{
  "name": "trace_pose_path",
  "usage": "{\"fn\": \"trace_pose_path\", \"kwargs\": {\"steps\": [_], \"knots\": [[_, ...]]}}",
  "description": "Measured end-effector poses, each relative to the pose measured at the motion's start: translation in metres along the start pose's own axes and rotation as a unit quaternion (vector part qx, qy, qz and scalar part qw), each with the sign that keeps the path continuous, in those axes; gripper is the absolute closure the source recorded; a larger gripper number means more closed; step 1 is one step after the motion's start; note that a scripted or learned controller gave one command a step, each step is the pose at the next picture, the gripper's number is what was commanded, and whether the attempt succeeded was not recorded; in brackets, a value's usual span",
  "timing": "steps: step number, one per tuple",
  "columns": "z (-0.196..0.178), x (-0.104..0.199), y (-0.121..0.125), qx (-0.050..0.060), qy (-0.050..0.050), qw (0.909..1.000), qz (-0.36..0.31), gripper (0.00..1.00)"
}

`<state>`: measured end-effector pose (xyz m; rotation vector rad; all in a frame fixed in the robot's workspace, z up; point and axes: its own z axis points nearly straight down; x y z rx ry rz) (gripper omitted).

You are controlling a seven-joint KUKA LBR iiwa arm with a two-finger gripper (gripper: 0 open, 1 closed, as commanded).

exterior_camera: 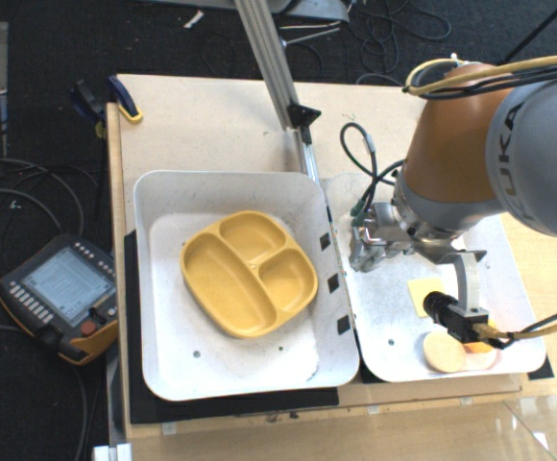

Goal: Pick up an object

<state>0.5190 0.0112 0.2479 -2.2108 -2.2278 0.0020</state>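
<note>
A yellow divided plate [250, 272] lies in the left bin [163, 219], with three compartments facing up. My gripper [364, 254] hangs over the left part of the right bin [384, 339], close to the wall between the bins. Nothing shows between its tips. In the right bin's near right corner lie a pale round object [443, 353] and a small orange-red thing [481, 359] beside it. A flat yellow piece [421, 294] lies just behind them, partly under the wrist.
The big grey and orange arm [480, 161] covers the back of the right bin. A slanted metal pole [274, 60] rises behind the bins. A teach pendant [62, 296] sits on the floor at the left.
</note>
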Motion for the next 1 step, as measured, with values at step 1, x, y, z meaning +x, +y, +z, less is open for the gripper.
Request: {"fn": "trace_pose_path", "kwargs": {"steps": [1], "knots": [[0.0057,0.0638,0.0106,-0.001,0.000,1.0000,-0.001,1.00]]}}
